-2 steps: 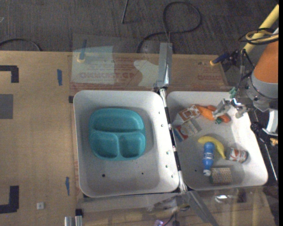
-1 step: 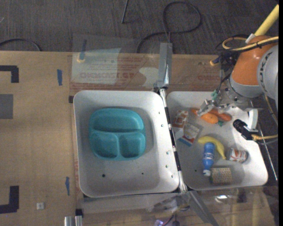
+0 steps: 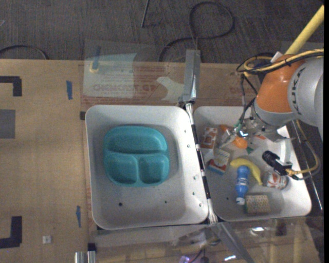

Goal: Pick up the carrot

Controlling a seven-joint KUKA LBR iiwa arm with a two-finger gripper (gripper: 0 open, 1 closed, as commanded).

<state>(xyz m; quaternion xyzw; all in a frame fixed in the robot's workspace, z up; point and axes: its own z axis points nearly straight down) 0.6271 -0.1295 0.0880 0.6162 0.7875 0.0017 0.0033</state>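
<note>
- Camera view: left bin (image 3: 97,169) holds a teal divided tray (image 3: 136,155), near its centre.
- Right bin (image 3: 303,203): carrot (image 3: 239,143) near far edge, directly under gripper (image 3: 241,132); grip state cannot be determined.
- Around it: banana (image 3: 247,166), blue bottle (image 3: 242,183), small packets.
- Arm hides the bin's far right corner.

Robotics lab: industrial arm (image 3: 293,87) over a tape-marked tabletop (image 3: 41,154), two white bins (image 3: 139,115), loose cables (image 3: 211,15) on grey carpet (image 3: 77,25).
</note>
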